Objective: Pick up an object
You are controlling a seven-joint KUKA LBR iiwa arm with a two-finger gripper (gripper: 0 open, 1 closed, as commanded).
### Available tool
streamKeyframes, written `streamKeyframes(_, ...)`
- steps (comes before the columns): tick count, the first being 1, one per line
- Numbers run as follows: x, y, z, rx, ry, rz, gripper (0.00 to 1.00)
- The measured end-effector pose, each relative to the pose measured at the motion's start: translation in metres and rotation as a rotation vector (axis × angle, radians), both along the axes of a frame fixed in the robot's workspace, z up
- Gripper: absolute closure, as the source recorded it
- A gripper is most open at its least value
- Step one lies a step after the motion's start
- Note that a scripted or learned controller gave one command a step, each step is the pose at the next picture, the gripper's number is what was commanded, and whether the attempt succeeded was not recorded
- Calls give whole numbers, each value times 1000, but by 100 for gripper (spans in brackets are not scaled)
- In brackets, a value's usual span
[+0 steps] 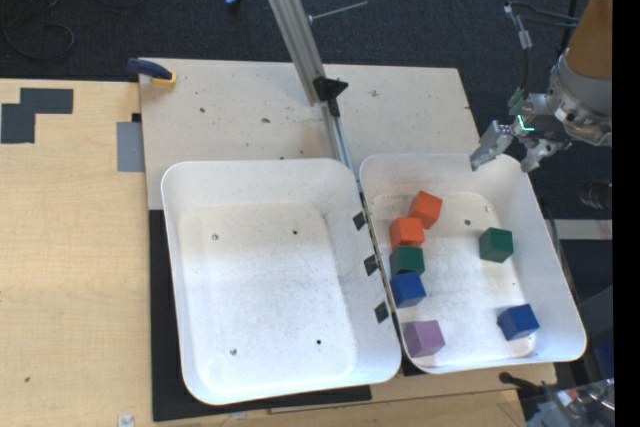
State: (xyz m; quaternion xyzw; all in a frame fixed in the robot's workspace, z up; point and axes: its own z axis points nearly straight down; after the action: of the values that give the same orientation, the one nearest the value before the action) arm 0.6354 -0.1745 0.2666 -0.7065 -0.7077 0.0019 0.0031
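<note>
Clearly nothing is held yet: the gripper (508, 147) hangs above the far right corner of the right bin (556, 267), its two fingers spread apart with nothing between them. Four blocks huddle along the bin's left wall, the orange block (426, 208) nearly touching a second orange block (406, 232), with a green block (406, 260) and a blue block (407, 288) packed below. A descent there could pinch two blocks at once or nudge them aside. The lone green block (495, 244) sits apart, nearest the gripper, below and slightly left of it, and looks the safest target.
</note>
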Motion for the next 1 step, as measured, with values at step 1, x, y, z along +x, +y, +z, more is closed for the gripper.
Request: streamKeyframes(1, 1, 0, 2, -2, -4, 3, 0)
